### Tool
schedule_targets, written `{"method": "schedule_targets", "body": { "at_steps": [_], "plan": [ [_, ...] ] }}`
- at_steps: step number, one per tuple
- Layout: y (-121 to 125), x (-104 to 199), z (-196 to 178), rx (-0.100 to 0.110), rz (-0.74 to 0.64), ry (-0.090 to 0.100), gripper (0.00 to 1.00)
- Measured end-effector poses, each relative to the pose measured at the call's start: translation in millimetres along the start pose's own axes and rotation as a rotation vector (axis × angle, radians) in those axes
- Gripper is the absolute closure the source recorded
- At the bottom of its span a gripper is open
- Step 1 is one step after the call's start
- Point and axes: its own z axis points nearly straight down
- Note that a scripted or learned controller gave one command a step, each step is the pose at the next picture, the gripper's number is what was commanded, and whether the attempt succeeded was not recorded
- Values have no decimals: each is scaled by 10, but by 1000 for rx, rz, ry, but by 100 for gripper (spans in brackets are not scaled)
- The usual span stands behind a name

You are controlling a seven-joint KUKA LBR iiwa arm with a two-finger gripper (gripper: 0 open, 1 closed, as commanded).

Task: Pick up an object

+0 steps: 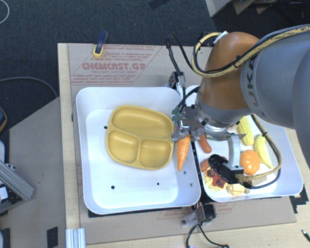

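An orange toy carrot (181, 153) hangs tip-down over the right edge of the left bin (93, 154), beside a yellow divided plate (139, 137). My gripper (183, 132) sits right on the carrot's thick top end, and its fingers are shut on that end. The big grey and orange wrist covers the space above the wall between the two bins.
The right bin (288, 182) holds several toy foods: a corn cob (245, 125), a yellow piece (262, 146), an orange fruit (250, 160), a red sausage (204, 144) and a pizza-like piece (217, 181). The arm hides much of that bin.
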Motion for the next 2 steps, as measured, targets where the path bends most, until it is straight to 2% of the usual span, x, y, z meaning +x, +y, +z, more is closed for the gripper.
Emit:
{"method": "schedule_targets", "body": {
  "at_steps": [1, 2],
  "plan": [
    [-75, -33, -32, 1, -1, 1, 100],
    [34, -38, -199, -6, -2, 0, 100]
  ]
}}
